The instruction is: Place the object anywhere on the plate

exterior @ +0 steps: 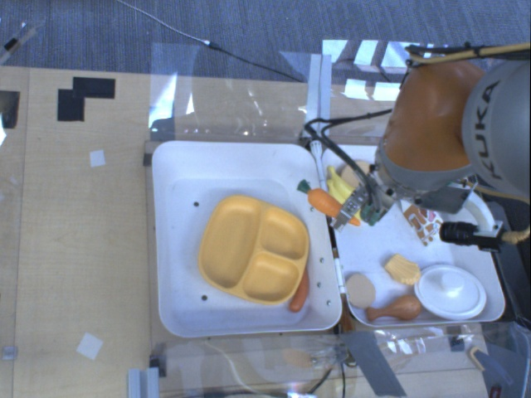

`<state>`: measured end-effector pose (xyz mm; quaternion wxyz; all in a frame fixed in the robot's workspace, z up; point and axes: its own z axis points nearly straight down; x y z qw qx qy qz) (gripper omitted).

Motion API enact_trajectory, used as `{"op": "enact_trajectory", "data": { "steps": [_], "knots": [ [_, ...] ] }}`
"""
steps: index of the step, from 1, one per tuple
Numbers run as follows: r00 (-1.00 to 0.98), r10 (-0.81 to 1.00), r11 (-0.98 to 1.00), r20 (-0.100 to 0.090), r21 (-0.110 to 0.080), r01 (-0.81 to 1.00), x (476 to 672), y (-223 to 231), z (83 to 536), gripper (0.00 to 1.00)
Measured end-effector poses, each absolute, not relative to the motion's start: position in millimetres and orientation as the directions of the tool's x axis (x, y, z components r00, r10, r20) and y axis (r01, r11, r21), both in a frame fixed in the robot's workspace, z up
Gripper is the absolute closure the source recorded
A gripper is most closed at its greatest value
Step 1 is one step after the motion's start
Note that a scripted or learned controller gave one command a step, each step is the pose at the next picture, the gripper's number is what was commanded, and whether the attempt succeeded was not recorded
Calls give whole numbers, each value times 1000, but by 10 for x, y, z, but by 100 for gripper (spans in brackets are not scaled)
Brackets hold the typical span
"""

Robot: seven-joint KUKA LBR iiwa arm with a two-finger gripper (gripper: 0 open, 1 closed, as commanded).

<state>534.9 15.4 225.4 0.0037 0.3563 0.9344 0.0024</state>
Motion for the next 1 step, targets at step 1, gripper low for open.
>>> {"op": "enact_trajectory", "data": {
  "steps": [1],
  "knots": [
    [-849,528,849,-5,6,528,4883,728,2642,100]
  ]
}}
